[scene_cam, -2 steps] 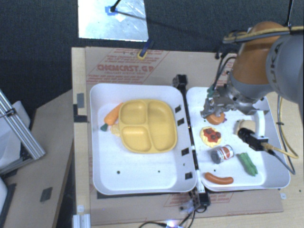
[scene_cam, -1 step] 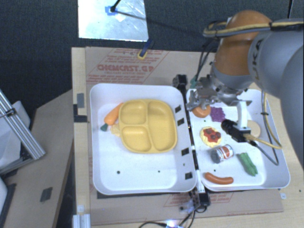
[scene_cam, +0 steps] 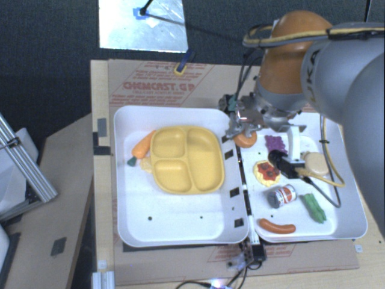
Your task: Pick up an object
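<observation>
Where the two white bins meet, the metal gripper (scene_cam: 243, 125) hangs over the right bin's (scene_cam: 346, 221) upper left corner, just above a small round orange piece (scene_cam: 245, 140); whether its jaws are apart or closed I cannot tell. Nearby lie a knobbly purple grape cluster (scene_cam: 275, 142), a flat pizza disc (scene_cam: 267, 173), a small can (scene_cam: 281, 195), a bumpy green pickle (scene_cam: 314, 207) and a smooth sausage (scene_cam: 277, 226). A glossy yellow compartment plate (scene_cam: 183, 159) and a carrot (scene_cam: 142, 146) sit in the left bin (scene_cam: 174, 221).

Bins (scene_cam: 180, 233): white plastic, smooth, slight sheen.
Divided tray (scene_cam: 183, 160): yellow plastic, smooth, matt.
Bench board (scene_cam: 157, 84): brown cardboard, matt, printed red.
Arm shell (scene_cam: 355, 71): grey, smooth; orange band (scene_cam: 295, 47) glossy.
Can (scene_cam: 281, 195): shiny metal end.
</observation>
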You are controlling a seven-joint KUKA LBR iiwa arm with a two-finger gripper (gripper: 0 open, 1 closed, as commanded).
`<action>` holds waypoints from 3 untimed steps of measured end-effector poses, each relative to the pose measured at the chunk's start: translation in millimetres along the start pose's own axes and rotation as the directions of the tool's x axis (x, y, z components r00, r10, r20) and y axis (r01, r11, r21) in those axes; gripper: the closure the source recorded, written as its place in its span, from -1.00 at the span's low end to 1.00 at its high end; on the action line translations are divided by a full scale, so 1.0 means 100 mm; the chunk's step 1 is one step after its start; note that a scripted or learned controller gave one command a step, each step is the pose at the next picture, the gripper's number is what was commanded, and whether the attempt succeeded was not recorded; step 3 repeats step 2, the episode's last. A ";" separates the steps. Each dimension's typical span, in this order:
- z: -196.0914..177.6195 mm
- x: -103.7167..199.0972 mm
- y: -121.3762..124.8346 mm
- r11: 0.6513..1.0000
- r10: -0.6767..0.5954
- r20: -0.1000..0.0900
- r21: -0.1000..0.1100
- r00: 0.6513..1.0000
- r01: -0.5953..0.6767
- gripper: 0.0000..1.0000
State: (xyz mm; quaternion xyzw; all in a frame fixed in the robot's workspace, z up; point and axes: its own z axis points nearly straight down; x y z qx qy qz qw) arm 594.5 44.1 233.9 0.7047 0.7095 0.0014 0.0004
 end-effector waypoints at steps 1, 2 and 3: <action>0.00 -0.02 0.00 1.000 0.002 0.002 0.001 1.000 -0.002 1.00; 0.05 -0.06 0.11 1.000 0.004 0.002 0.000 1.000 -0.004 1.00; 0.05 -0.06 0.11 1.000 0.004 0.002 0.000 1.000 -0.004 1.00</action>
